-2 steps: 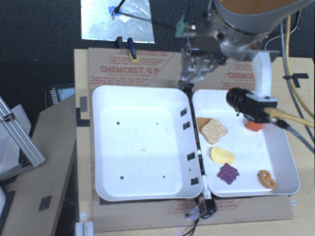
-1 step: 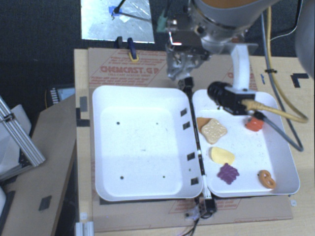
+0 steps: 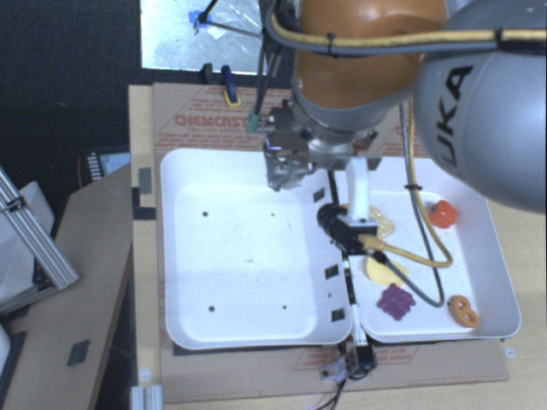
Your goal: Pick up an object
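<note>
I see the arm [image 3: 402, 67] entering from the upper right of the frame, its orange band filling the top centre and the grey link crossing to the right edge. The gripper [image 3: 286, 171] hangs below the wrist at the centre of the frame, over the back edge of the left bin [image 3: 184, 229], close to the wall that divides the two bins. I cannot tell how the jaws stand: the metal body at the wrist hides them from this angle, and I see no object at the gripper. The left bin shows a bare white floor with a few small dark spots. The candidate objects all lie in the right bin [image 3: 500, 293], in the lower right of the frame. An orange-red piece [image 3: 443, 214] sits near the right bin's upper right part. A yellow rounded piece [image 3: 383, 271] lies near the divider, lower centre of that bin, and a pale yellow piece [image 3: 382, 225] lies just above it, partly crossed by a yellow cable [image 3: 425, 229] that loops down from the arm. A purple, bumpy, grape-like cluster [image 3: 396, 301] rests just below the yellow piece. An orange ring-shaped piece [image 3: 462, 311] lies near the bin's lower right corner. The gripper is well apart from all of these objects.
</note>
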Robot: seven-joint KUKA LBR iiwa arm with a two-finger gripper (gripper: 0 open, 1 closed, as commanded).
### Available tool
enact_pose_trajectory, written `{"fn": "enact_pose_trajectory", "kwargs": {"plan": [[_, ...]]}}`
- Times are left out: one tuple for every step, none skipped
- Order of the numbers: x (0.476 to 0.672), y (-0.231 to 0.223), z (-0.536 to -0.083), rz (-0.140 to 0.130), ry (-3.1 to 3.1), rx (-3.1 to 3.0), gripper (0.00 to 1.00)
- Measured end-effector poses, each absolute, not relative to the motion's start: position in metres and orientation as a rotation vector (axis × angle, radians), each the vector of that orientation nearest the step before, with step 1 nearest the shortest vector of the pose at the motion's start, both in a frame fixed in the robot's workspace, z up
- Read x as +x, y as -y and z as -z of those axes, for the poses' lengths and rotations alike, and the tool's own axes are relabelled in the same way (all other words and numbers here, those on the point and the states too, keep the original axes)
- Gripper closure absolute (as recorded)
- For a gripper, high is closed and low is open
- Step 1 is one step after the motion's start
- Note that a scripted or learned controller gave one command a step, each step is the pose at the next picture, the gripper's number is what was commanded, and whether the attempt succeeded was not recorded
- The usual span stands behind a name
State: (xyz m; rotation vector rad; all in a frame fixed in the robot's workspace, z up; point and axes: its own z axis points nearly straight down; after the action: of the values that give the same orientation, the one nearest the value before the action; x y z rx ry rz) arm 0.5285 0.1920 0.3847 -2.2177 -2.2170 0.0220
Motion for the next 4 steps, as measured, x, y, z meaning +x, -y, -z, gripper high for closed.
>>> {"fn": "enact_pose_trajectory", "kwargs": {"plan": [[0.486, -0.113, -0.453, 0.012, 2.219, -2.232, 1.00], [0.515, -0.160, -0.447, 0.005, 2.230, -2.214, 1.00], [0.485, -0.075, -0.390, -0.007, 2.213, -2.228, 1.00], [0.510, -0.123, -0.480, 0.018, 2.234, -2.218, 1.00]]}}
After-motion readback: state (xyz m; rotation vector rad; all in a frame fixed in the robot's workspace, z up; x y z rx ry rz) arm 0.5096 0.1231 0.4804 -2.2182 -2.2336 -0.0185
